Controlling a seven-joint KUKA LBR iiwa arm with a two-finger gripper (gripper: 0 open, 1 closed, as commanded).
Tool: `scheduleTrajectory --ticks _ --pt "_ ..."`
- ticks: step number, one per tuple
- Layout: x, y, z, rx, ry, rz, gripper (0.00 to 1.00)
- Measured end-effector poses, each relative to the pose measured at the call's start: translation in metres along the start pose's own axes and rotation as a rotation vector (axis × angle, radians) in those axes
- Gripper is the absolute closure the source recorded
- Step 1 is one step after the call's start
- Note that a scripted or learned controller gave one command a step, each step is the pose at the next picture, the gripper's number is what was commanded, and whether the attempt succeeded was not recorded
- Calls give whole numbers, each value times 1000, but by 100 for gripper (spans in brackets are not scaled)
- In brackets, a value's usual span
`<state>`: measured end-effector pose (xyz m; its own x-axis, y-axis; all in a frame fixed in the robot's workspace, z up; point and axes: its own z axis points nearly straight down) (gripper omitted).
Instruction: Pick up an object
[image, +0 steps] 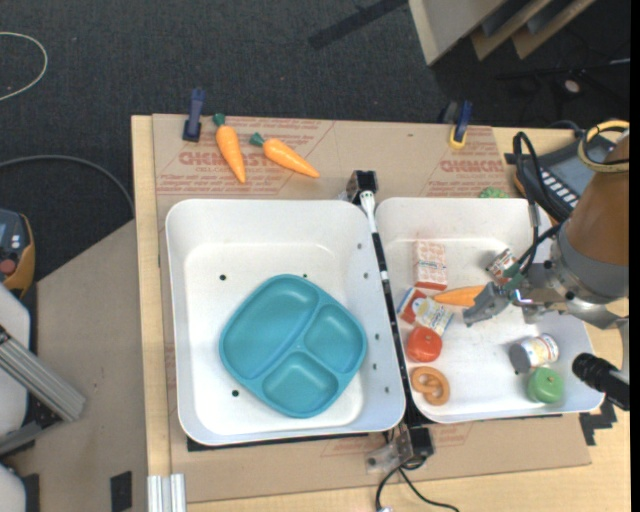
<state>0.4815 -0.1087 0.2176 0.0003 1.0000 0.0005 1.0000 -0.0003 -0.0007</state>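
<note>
Gripper (483, 303) fingers close on an orange carrot (460, 296) in the right bin (470, 208). Leftward, two carrots (262, 154) lie on the cardboard (330, 150); a teal divided plate (292, 345) fills the left bin (190, 300). Around the gripper sit a carton (431, 264), tomato (424, 345), pretzel (429, 384), jar (534, 353), and green apple (546, 386). Dark carpet (250, 50) lies beyond.

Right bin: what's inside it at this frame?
The right bin holds a small carton, an orange carrot at the gripper, a red-and-white packet, a tomato, a pretzel, a jar and a green apple. The arm hides the bin's right edge.
</note>
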Motion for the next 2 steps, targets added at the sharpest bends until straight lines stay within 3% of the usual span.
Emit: scheduleTrajectory --ticks 1,2 --pt "65 -2 -47 -6 1 -8 0" --pt "101 -1 -154 -15 1 -7 0"
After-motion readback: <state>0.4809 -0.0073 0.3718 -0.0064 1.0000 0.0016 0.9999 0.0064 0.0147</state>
